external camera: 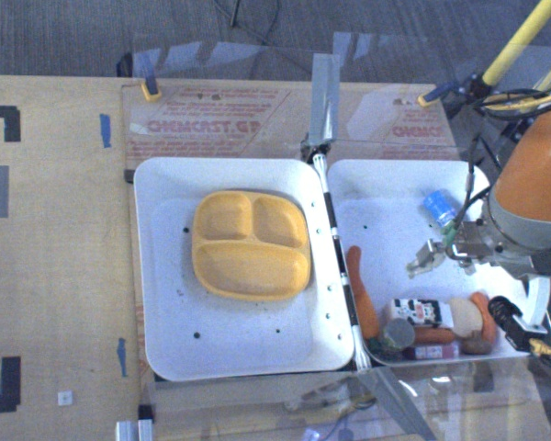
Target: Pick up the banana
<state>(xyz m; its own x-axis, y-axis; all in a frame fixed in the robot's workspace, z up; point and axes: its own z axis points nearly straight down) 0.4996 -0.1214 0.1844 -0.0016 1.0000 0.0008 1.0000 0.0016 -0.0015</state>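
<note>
My gripper point(425, 258) hangs over the middle of the right bin point(386, 211), open, with nothing between its fingers. Below it, along the bin's front wall, lies a cluster of small items: a white and black box point(417, 311), a grey can point(399, 333), a pale cream rounded piece point(466, 315), an orange piece point(482, 303) and a brown lump point(478, 343). I cannot tell which of these is the banana. A long orange carrot-like piece point(360, 292) lies along the bin's left wall.
A blue crumpled item point(438, 207) lies at the back of the right bin, just above the gripper. The left bin point(165, 338) holds a yellow divided plate point(251, 244). The arm's orange band point(533, 177) and cables are at the right edge.
</note>
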